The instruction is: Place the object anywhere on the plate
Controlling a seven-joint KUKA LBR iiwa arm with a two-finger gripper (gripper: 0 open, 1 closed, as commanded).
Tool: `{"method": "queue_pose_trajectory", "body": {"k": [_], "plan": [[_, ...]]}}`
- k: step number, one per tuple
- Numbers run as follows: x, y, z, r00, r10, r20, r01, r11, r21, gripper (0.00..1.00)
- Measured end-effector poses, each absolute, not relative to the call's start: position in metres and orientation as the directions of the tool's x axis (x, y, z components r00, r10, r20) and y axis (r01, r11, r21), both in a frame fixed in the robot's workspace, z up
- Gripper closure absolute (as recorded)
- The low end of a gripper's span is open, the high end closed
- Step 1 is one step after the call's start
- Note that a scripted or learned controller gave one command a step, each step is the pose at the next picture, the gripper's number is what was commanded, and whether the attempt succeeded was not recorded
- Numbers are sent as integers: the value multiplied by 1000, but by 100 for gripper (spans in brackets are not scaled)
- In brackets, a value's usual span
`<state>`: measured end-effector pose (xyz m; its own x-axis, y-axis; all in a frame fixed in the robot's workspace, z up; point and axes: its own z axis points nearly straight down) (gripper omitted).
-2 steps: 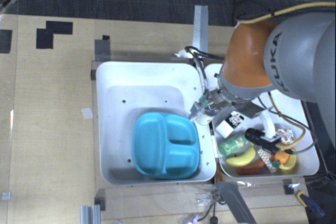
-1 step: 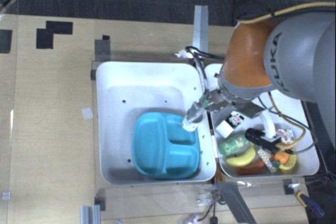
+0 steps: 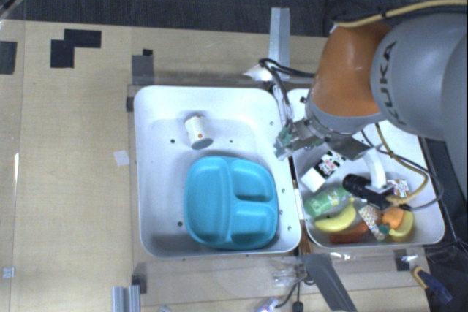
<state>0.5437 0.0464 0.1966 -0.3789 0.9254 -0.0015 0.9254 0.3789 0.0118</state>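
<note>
A blue plate [image 3: 232, 201] with divided compartments lies in the front half of the left bin [image 3: 157, 157]. A small white cylinder [image 3: 196, 130] rests on the bin floor behind the plate, toward the back left. My gripper [image 3: 287, 140] hangs over the divider between the two bins, just past the plate's back right corner and well right of the white cylinder. The wrist and the orange band hide the back of the right bin [image 3: 431, 226].
The right bin's front holds several things piled close together: a yellow banana [image 3: 336, 219], a green piece [image 3: 323, 200], an orange piece [image 3: 395, 218], and a white block [image 3: 313, 178]. A metal post [image 3: 278, 33] stands behind the bins.
</note>
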Motion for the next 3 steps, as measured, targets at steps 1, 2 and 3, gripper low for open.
{"method": "queue_pose_trajectory", "body": {"k": [1, 2, 3], "plan": [[487, 128, 138, -286, 958, 0, 958, 286, 2, 100], [488, 92, 185, -296, 955, 0, 955, 296, 5, 100], [575, 86, 288, -535, 845, -3, 845, 535, 7, 100]]}}
